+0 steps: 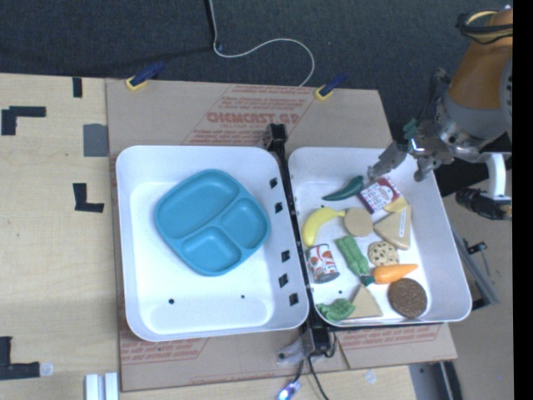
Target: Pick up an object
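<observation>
Pincer (398, 158) is seen low over the far right corner of the right bin (454, 248), just beside a small red-and-white packet (377, 197). Whether it is open or closed cannot be told; nothing is seen held.

Candidate objects are all clustered in the right bin: green pepper (343, 190), banana (319, 222), red can (323, 262), cookie (382, 252), carrot (393, 272), brown disc (408, 297), plus wedge pieces. The left bin (133, 248) carries only a blue divided plate (211, 221).

The packet is judged the nearest target. Probably light, thin and somewhat flexible, likely slick-surfaced; it lies flat and touches neighbouring pieces, so an edge pinch could slip. A grasp across the short sides is advised. The can or banana, judged rigid plastic and rounder, would likely be gripped more securely across the narrow width.
</observation>
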Controlling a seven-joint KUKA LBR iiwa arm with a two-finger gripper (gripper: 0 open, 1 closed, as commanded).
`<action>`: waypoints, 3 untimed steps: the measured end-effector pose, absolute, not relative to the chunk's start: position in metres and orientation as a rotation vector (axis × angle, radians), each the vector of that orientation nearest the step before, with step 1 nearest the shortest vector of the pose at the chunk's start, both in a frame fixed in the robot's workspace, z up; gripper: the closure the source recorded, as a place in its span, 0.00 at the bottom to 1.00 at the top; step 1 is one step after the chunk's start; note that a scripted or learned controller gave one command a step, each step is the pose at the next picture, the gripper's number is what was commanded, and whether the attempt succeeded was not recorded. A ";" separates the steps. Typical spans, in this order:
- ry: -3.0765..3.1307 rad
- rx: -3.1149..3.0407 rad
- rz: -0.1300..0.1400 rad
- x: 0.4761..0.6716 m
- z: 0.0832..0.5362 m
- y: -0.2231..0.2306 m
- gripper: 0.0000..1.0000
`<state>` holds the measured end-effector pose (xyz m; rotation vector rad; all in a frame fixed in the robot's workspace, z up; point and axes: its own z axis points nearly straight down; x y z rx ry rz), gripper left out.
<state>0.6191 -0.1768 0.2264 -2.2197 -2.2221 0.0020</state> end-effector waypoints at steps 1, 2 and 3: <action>-2.225 -2.217 -0.002 0.573 0.286 -0.137 0.00; -2.236 -2.227 -0.017 0.535 0.435 -0.114 0.00; -2.225 -2.220 0.002 0.536 0.435 -0.115 1.00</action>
